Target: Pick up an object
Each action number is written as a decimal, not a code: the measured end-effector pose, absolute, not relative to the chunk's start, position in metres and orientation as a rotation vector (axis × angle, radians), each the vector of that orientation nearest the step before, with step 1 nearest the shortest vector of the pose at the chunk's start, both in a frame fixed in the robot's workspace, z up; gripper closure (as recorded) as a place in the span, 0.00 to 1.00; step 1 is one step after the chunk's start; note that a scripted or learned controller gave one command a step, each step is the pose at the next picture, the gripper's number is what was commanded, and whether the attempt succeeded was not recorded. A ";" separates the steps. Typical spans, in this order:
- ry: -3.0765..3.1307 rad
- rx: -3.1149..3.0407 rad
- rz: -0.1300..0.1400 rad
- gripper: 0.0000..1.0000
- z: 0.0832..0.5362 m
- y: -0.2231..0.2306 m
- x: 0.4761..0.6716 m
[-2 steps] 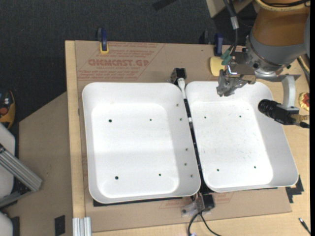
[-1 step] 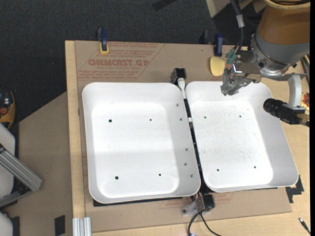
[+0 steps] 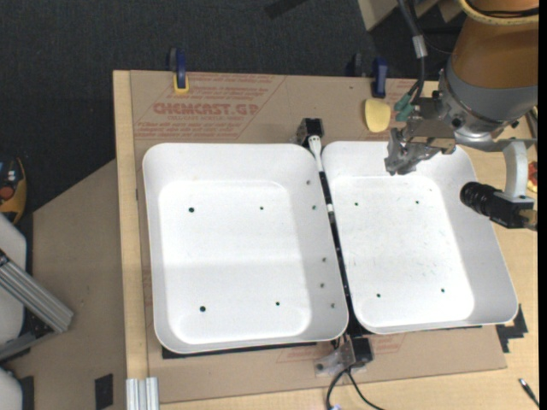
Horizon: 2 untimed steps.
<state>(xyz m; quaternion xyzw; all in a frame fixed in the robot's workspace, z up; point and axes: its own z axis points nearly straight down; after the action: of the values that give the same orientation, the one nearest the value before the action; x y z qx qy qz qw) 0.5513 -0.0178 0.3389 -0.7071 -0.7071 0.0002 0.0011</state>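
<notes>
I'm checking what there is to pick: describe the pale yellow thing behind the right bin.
The pale yellow object is small, rounded and matte, perhaps foam or soft plastic. It lies on the brown board just beyond the right bin's far rim, near a blue clamp. The tool hangs beside it, apart from it.

Two shallow white bins are counted on the worktop (image 3: 137,229): the left bin (image 3: 154,229) and the right bin (image 3: 491,267), side by side. Four small dark dots are seen in each bin floor. Two blue clamps (image 3: 178,61) are noted at the far edge. One pale yellow object (image 3: 376,114) is seen, and one tool (image 3: 400,166).
</notes>
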 end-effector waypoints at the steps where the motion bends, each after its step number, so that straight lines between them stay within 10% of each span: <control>1: -2.213 -2.236 0.003 1.00 0.316 -0.147 0.567; 2: -2.223 -2.205 0.006 1.00 0.248 -0.043 0.539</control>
<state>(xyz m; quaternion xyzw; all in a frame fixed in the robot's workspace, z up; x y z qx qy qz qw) 0.5389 -0.0427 0.2481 -0.7042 -0.7100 0.0018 0.0053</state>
